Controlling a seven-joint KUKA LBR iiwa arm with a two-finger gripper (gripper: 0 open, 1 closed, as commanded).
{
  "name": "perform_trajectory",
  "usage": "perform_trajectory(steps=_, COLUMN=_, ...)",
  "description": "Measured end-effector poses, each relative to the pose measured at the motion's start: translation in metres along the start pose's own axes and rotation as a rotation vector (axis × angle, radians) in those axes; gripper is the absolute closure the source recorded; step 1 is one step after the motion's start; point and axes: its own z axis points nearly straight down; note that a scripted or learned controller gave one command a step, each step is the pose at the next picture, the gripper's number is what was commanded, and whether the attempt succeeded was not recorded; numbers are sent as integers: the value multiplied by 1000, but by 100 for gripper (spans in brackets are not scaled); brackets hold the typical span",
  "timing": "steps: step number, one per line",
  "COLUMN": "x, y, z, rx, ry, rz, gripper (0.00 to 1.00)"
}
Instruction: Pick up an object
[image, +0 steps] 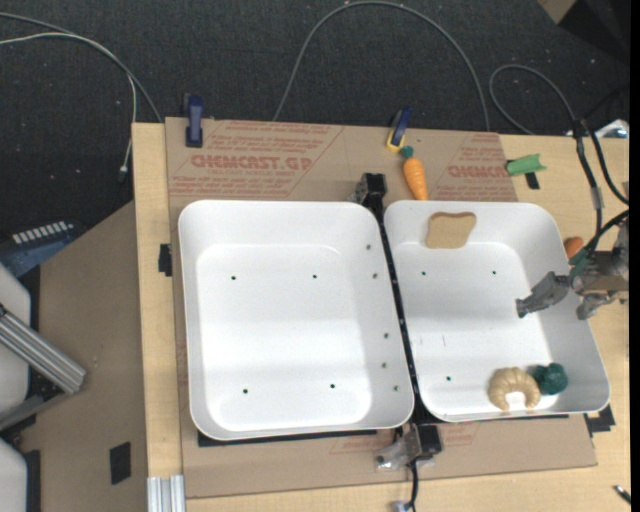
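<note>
Hovering by the right bin, gripper spread and holding nothing (so it appears); best centred squarely over the croissant before descending, clear of the green toy.

My arm reaches in from the right side of the view, low and nearly level, with my end effector extended leftward, one grey finger angled down and to the left, nothing gripped in it.
</note>
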Motion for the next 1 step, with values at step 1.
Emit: perform_trajectory(steps=1, x=-26, y=23, z=173, rx=9, ry=2, rz=1, gripper=0)
